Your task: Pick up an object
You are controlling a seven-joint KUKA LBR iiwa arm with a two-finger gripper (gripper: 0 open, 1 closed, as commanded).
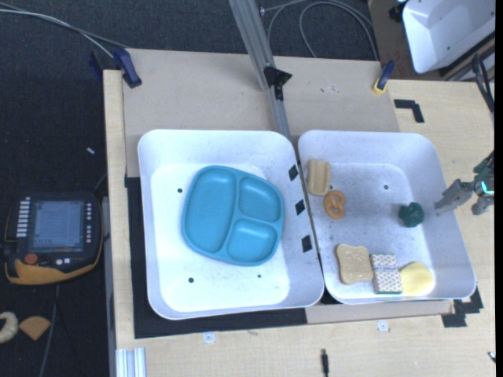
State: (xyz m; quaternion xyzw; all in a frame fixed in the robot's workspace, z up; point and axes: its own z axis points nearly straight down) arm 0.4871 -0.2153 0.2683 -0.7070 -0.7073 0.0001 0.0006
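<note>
The right bin [369, 144] holds several small items. A tan bread piece [317, 177] and a brown pretzel [335, 204] lie near its left wall. A dark green lump [410, 214] sits toward the right. Along the front lie a toast slice [354, 263], a checkered wafer [385, 273] and a yellow piece [416, 278]. My gripper [464, 199] hangs over the bin's right rim, just right of the green lump, open with nothing between its fingers.
The left bin [157, 155] carries a blue divided plate [233, 214]. A grey metal pole [259, 38] slants down to the gap between the bins. A handheld control pad [53, 234] lies off the bench at the left.
</note>
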